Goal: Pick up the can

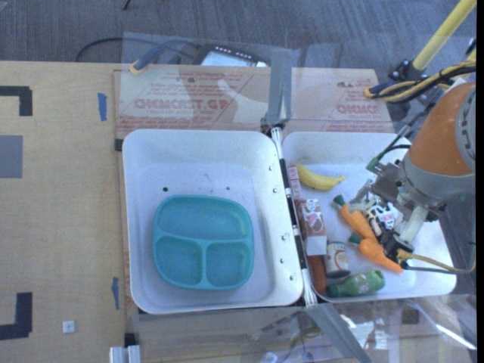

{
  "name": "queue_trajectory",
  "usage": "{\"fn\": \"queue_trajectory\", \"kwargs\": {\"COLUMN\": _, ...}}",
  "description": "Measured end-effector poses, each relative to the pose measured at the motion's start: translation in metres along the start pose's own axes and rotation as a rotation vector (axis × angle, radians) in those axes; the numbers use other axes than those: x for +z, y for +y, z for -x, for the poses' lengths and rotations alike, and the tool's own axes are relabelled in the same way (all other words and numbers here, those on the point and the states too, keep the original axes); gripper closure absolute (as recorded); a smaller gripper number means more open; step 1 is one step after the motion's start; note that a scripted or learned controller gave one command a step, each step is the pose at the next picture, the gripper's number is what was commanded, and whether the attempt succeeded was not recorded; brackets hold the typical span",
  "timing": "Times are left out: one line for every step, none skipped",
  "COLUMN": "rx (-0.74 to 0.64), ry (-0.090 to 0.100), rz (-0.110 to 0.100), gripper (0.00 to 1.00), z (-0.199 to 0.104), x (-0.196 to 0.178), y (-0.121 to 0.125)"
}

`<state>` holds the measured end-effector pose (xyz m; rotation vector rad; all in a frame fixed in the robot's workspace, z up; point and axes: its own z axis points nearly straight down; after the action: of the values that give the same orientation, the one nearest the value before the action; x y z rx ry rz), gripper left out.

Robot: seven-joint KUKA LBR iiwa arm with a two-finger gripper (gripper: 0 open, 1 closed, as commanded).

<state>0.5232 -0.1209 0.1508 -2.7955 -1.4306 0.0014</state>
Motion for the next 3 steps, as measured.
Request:
{"fn": "queue_trajectory", "kwargs": {"rx": -0.008, "ry": 0.0, "rz": 0.001, "gripper": 0.0, "z": 0.031, "x": 0.05, "y": 0.039}}
{"fn": "queue_trajectory", "kwargs": {"rx": 0.236, "ry": 0.016, "rz": 0.018, "gripper": 0.0, "z": 0.072, "x": 0.057, "y": 0.019}}
{"fn": "queue_trajectory", "kwargs": {"rx": 0.236, "ry": 0.016, "rz": 0.018, "gripper": 0.0, "z": 0.073, "x": 0.057, "y": 0.019}}
